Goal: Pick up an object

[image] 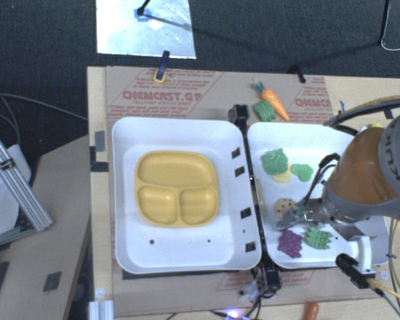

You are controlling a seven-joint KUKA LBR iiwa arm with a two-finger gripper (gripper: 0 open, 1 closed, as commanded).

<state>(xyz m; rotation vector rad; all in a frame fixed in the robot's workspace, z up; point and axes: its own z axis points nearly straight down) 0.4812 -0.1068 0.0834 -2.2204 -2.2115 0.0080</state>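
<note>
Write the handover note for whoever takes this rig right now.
Gripper: low in the right bin, beside the cookie; grip state unreadable, nothing seen held.
Right bin: green leafy piece, small green piece, purple grapes, green toy.
Left bin: yellow divided tray.
Carrot lies on the bench behind the bins.
Done: approach. Left: grasp and lift.

Purple grape bunch (290, 243) lies in right bin's (320, 133) near corner, beside green leaf (318, 237)
</note>
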